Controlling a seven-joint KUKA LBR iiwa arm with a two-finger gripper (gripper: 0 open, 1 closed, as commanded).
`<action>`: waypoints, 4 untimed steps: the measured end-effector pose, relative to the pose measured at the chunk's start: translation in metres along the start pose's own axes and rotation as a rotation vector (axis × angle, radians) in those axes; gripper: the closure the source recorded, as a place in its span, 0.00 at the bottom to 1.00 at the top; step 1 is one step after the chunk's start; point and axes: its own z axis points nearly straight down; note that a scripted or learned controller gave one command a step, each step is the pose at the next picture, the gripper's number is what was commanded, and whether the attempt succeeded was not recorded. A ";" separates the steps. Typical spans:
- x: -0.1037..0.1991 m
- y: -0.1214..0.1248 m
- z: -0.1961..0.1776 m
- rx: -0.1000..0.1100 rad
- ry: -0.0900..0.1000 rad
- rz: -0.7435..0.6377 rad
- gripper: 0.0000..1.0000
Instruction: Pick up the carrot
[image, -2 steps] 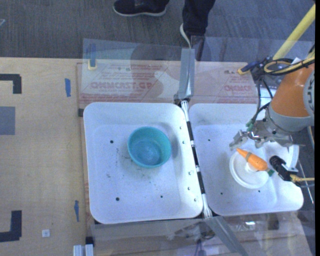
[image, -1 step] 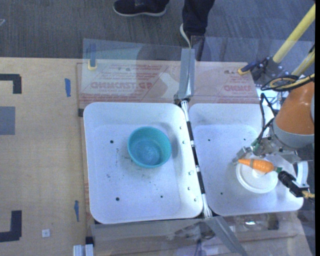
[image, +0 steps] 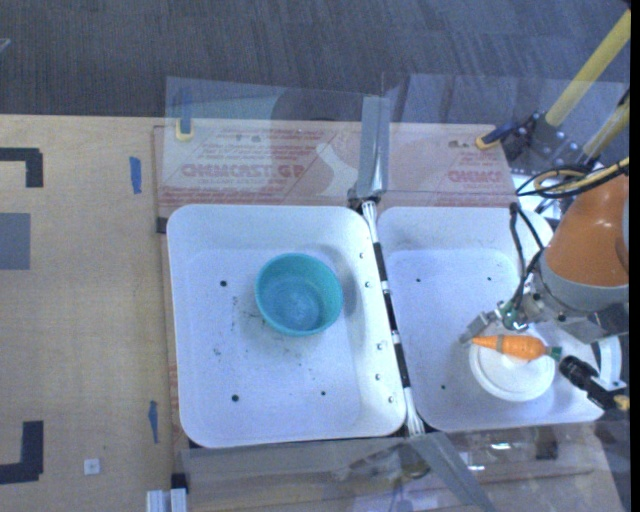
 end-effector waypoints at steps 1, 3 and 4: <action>-0.014 -0.042 0.000 -0.004 -0.003 -0.085 0.00; -0.015 -0.042 -0.010 -0.007 -0.003 -0.081 0.00; -0.017 -0.042 -0.021 -0.011 -0.006 -0.077 1.00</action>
